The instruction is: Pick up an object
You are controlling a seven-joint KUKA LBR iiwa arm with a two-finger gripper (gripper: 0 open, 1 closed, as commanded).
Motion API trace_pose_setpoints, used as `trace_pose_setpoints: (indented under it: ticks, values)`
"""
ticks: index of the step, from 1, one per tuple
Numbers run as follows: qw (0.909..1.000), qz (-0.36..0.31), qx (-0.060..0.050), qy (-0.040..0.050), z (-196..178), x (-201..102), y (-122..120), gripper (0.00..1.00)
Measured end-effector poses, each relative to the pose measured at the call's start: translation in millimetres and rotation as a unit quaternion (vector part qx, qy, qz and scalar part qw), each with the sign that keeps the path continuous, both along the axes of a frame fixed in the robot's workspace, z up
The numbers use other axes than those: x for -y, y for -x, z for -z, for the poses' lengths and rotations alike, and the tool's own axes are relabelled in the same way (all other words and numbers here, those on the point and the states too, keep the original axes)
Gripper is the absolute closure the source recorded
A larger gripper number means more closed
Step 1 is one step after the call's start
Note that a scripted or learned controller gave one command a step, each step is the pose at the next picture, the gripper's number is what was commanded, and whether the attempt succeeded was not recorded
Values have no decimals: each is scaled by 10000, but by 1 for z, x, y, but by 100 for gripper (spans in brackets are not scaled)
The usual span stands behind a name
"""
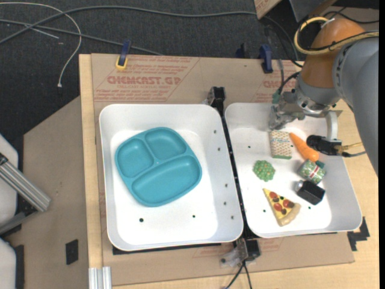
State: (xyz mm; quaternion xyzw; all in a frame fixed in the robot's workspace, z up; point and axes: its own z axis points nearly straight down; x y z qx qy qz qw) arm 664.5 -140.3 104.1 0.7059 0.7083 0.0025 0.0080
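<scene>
Camera view shows the gripper (278,120) low in the right bin (249,118). A checkered block (281,144) lies just below its tips, apart. Whether they are spread, I cannot tell.

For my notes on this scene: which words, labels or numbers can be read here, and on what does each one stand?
"CHEMCAST GP": red print on the brown protective sheet, above the left bin.
Further red print on that sheet, above the right bin: partly hidden, unreadable.
Smaller red lines under the brand: too blurred to read.

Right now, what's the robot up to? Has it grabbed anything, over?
Gripper low in right bin, above the checkered block. Nothing seen held. Carrot beside the block; green ball, pizza slice further off.
</scene>
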Motion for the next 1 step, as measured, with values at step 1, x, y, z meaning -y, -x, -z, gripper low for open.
trace_pose_setpoints:
  ticks: [1]
  values:
    - [10000, 18, -37, -29, -59, 9, 2, 100]
